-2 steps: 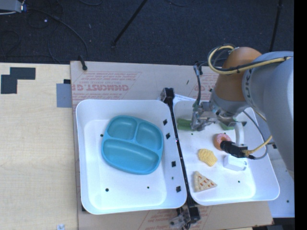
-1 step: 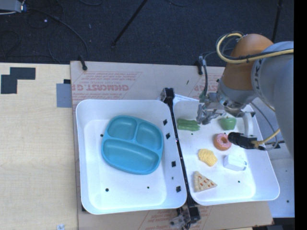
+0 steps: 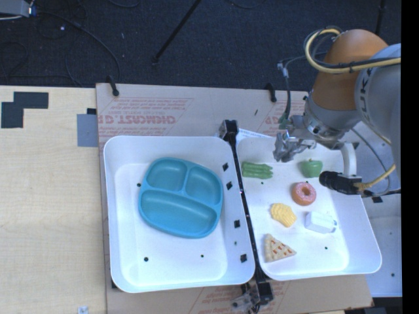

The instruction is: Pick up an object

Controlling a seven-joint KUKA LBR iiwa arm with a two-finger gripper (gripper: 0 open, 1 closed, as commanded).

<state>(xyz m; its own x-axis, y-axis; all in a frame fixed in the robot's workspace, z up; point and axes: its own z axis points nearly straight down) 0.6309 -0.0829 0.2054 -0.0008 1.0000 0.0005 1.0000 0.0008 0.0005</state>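
Note:
My gripper [image 3: 286, 151] hangs over the far part of the right bin [image 3: 366, 241], open, with nothing between its fingers. Just to its left and nearer lies a green bean pod [image 3: 256, 170]. A green pepper [image 3: 311, 168] sits to its right. Nearer the front are a pink donut [image 3: 304, 193], a yellow corn piece [image 3: 283, 214], a white block [image 3: 320, 222] and a pizza slice [image 3: 277, 248]. The gripper touches none of them.
The left bin [image 3: 121, 241] holds a blue divided plate [image 3: 181, 196]. A black divider rail [image 3: 239, 201] runs between the two bins. The arm's grey body with its orange band [image 3: 350, 57] reaches in from the upper right.

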